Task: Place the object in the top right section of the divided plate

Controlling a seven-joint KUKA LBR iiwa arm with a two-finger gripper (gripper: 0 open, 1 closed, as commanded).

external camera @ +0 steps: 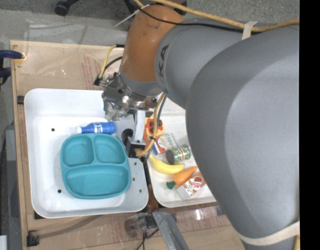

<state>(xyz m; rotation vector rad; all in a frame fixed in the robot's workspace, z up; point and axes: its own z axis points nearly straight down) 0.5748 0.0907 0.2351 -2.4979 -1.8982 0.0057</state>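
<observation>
Where bottle (pixel 96 128) touches plate (pixel 94 166) rim, bin (pixel 40 139) floor open

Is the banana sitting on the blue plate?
No, the banana lies in the right bin beside the carrot, while the blue plate sits in the left bin.

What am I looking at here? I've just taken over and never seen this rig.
One fixed camera looks down at a slant on a bench with two white bins. The big grey shape with an orange band is the robot arm, reaching in from the right. Its gripper hangs over the left bin, above a blue and white bottle lying beside a teal divided plate. The right bin holds a banana, a carrot, a small can and a carton.
</observation>
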